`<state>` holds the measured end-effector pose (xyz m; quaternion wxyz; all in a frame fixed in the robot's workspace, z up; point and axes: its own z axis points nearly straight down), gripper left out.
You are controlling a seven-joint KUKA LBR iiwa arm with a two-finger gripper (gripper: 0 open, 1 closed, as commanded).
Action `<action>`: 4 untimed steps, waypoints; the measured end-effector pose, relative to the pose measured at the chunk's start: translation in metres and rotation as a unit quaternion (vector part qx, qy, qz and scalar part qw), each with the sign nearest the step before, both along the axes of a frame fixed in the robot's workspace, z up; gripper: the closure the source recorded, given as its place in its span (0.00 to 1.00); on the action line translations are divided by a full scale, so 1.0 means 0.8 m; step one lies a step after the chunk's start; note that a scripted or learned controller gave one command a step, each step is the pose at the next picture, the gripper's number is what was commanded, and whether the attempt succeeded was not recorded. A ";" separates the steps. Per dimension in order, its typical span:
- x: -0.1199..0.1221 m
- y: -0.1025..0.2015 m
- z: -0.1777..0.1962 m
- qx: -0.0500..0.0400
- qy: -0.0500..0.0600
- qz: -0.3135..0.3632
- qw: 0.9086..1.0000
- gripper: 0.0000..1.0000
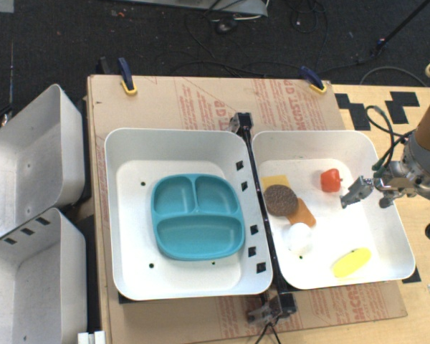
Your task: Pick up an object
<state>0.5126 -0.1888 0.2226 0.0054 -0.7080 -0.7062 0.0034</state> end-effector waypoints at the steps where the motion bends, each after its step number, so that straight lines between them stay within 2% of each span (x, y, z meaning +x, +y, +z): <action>1: 0.004 0.001 0.008 -0.001 -0.006 0.002 1.000 0.00; 2: 0.009 -0.002 -0.047 -0.001 -0.005 0.001 1.000 0.00; 3: 0.009 0.004 -0.127 0.000 -0.003 0.001 1.000 0.00; 4: 0.009 0.005 -0.165 -0.001 -0.005 0.000 1.000 0.00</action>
